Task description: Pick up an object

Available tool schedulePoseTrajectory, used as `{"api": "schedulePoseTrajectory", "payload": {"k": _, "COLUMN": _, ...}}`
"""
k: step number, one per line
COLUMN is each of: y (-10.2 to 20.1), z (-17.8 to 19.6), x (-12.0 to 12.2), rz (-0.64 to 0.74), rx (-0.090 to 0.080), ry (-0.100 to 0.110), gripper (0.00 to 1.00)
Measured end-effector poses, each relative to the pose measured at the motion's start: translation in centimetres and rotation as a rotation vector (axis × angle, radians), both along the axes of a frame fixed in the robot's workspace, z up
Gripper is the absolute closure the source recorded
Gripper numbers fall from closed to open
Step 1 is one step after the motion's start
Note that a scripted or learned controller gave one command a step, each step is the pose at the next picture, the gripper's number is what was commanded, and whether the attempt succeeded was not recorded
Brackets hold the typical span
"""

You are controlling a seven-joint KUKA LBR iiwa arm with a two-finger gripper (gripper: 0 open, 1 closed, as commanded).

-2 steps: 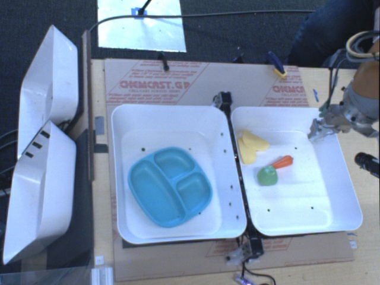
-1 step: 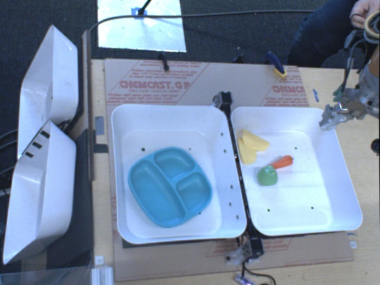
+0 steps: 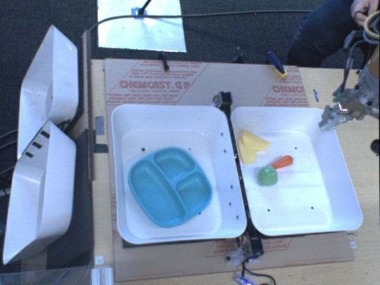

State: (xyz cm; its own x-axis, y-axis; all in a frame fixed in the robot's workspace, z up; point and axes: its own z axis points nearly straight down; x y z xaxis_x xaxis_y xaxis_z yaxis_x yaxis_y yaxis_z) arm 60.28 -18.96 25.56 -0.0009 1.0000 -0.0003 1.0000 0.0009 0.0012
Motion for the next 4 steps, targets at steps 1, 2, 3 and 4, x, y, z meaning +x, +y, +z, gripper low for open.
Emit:
{"api": "schedulePoseTrajectory", "payload": {"k": 1, "y": 4.6, "z": -1.2, "x": 0.3, "rz": 0.003, "rx": 0.001, "ry": 0.001, "gripper": 1.00}}
{"api": "schedulePoseTrajectory", "payload": {"k": 2, "y": 9.3, "z": -0.9, "x": -0.1, "rz": 0.004, "rx": 0.001, "ry": 0.000, "gripper": 1.00}}
{"api": "schedulePoseTrajectory", "payload": {"k": 3, "y": 15.3, "z": -2.0, "x": -0.1, "rz": 0.004, "rx": 0.002, "ry": 0.001, "gripper": 1.00}}
{"api": "schedulePoseTrajectory", "payload": {"k": 4, "y": 20.7, "z": -1.4, "x": 0.8, "rz": 0.003, "rx": 0.002, "ry": 0.000, "gripper": 1.00}}
